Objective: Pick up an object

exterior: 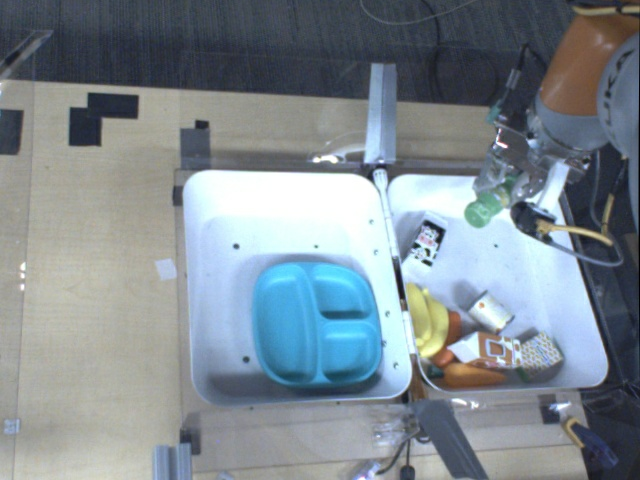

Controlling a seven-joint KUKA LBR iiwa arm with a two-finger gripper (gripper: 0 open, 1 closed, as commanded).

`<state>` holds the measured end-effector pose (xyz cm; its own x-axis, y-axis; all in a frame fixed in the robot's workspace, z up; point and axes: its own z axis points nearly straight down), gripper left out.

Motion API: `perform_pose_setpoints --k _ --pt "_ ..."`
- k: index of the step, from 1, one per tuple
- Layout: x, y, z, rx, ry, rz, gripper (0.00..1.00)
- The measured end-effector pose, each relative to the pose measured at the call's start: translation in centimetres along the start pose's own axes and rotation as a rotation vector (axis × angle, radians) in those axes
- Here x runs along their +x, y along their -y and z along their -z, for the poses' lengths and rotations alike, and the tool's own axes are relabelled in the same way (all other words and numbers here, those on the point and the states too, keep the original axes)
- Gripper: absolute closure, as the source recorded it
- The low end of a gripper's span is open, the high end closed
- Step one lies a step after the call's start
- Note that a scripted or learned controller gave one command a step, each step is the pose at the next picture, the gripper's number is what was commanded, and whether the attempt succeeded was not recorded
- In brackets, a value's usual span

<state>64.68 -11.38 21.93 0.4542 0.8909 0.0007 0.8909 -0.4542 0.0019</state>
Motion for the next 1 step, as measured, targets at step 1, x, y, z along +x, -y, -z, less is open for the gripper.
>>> perform_pose_setpoints --k 1 --pt "0.74 -0.33 -3.24 0.002 0.001 -0.008 1.0"
